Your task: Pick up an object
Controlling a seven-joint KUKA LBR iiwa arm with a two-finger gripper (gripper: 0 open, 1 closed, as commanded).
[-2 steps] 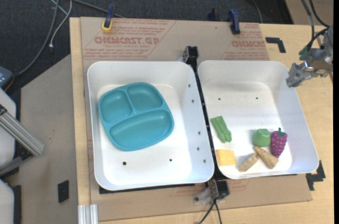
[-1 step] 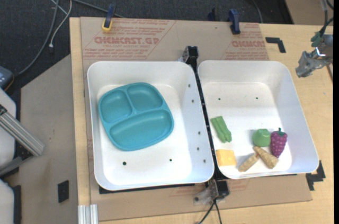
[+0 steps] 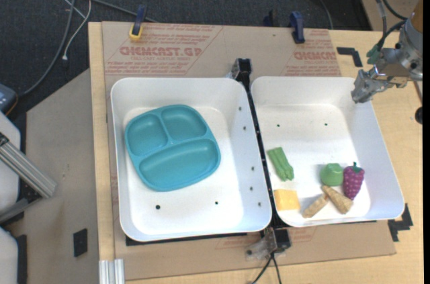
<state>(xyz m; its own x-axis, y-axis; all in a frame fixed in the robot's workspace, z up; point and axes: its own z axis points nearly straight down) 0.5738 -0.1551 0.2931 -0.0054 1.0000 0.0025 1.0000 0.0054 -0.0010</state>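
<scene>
I've got the tool [image 3: 363,89] up at the far right corner of the right bin [image 3: 302,101], hanging over the rim, and from here I cannot tell how it's set, wide or narrow; nothing shows in it. So no pick yet, I'd say the job is barely started. Moving out from there, the bin floor just below it is bare white. The pickable things sit well apart from the tool, along the near side: purple grapes [image 3: 353,180] touching a green round piece [image 3: 331,174], two tan sticks [image 3: 326,201] just in front of them, a yellow block [image 3: 287,199], and a green pod [image 3: 281,163] leftward. Further left, the other bin [image 3: 127,95] carries a blue divided plate [image 3: 173,146]. Left to do: descend, close, lift.
</scene>
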